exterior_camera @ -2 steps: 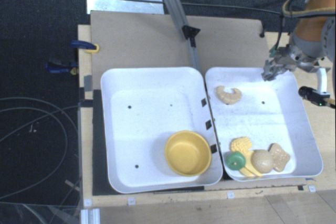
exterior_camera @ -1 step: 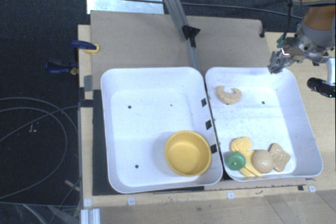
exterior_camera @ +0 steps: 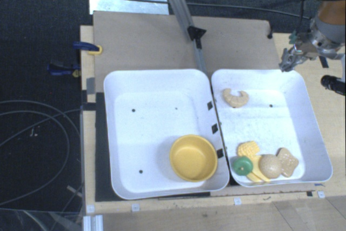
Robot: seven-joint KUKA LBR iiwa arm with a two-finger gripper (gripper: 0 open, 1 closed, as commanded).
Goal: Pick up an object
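My gripper [exterior_camera: 287,64] hangs at the far right, just above the back right corner of the right bin [exterior_camera: 308,111], with nothing seen between its fingers. In that bin a tan curved pastry piece [exterior_camera: 235,98] lies near the back left. At the front lie a yellow corn piece [exterior_camera: 248,149], a green round piece [exterior_camera: 243,165], a beige roll [exterior_camera: 269,165] and a tan cracker-like piece [exterior_camera: 286,162], crowded together. A yellow bowl [exterior_camera: 193,157] sits upright at the front right of the left bin [exterior_camera: 124,116].
A grey pole [exterior_camera: 181,5] slants across the board behind the bins, ending near the gap between them. A blue and yellow clamp [exterior_camera: 86,48] grips the bench's left edge. Cables lie on the floor at left.
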